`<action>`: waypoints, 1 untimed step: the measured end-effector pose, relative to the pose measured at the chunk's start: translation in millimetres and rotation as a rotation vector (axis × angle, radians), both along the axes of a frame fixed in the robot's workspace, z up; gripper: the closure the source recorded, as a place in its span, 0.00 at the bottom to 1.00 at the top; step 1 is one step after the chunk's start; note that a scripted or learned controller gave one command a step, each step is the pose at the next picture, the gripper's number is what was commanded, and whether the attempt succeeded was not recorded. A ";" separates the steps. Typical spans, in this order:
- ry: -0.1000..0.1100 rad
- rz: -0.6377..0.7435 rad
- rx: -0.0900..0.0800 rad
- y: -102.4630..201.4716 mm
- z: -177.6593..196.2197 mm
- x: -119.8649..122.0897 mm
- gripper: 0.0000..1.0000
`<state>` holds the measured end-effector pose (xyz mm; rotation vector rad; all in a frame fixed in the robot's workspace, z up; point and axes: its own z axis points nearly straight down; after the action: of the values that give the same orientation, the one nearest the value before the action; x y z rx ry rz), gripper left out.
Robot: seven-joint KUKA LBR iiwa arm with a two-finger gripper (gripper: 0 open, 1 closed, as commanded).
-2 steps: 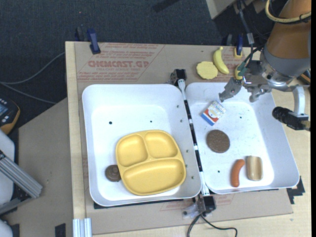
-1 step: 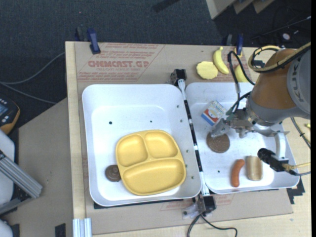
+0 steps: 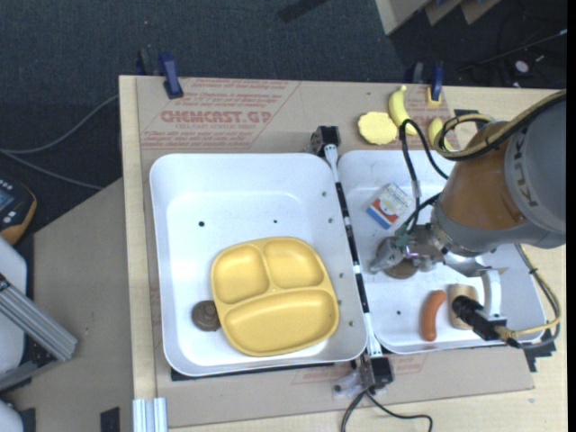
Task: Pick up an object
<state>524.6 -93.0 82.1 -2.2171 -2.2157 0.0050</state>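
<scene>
From my screen I see the arm (image 3: 504,187) reaching in from three o'clock, its gripper (image 3: 393,257) low in the right bin (image 3: 531,313) near the bin's left wall — I cannot tell its state from this angle. A brown round object (image 3: 402,270) sits right at the gripper. At five o'clock from it lies a sausage (image 3: 433,315); at twelve o'clock, a small blue-and-white packet (image 3: 388,207). The left bin (image 3: 180,196) holds a yellow divided plate (image 3: 273,293) with a small brown piece (image 3: 206,315) at its eight o'clock side, on the counter (image 3: 135,241).

I see even, bright overhead light — white bins (image 3: 180,205) near glare, soft shadow beside yellow tray (image 3: 270,293). Focus slightly soft throughout; dark floor (image 3: 72,43) grainy.
</scene>
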 end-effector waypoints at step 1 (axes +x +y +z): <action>-0.012 -0.002 -0.006 -50.3 2.8 34.9 0.00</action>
<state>559.5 -143.3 84.9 -2.2284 -2.2223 -0.0008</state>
